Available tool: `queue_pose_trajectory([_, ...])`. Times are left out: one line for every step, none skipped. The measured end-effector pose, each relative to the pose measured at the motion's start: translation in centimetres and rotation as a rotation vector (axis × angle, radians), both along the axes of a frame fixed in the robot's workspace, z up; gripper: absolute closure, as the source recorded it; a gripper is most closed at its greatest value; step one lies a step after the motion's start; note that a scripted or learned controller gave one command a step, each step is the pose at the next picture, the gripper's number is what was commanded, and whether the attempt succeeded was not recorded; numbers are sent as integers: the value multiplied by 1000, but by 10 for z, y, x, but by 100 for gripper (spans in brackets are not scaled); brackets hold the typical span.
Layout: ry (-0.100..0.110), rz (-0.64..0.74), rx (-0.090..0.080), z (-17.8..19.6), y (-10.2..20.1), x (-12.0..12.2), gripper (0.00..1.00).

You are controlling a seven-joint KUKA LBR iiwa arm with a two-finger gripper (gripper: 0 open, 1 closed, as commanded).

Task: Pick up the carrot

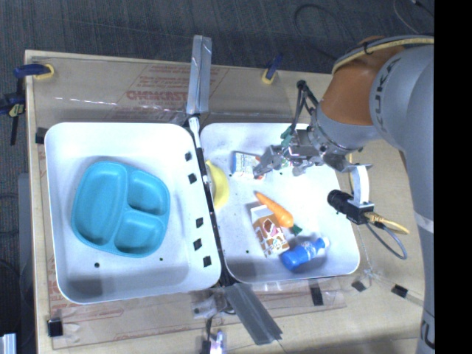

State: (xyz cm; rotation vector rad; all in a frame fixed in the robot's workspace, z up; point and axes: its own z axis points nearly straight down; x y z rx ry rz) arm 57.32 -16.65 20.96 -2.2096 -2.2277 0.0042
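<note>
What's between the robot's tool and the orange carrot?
Just bare white bin floor, seen in the camera view, between the tool and the orange carrot.

Crowded along the lower half of the right bin (243,275): carrot (274,209) lying slantwise at mid-floor, touching a small printed carton (271,236) just below it, with a blue bottle (303,254) close beside that carton toward the near right corner. Hemmed on the left by a banana (217,184) against the dividing wall and at the far side by a small box (243,161) and the gripper (274,162) above it. Bare white floor open to the carrot's right and upper right, toward the right wall.
</note>
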Motion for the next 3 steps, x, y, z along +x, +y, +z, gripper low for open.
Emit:
queue_pose_trajectory([0, -13, -1, -101, -33, -14, 0])
queue_pose_trajectory([0, -10, -1, -91, -33, -14, 100])
queue_pose_trajectory([0, -10, -2, -90, -33, -14, 0])
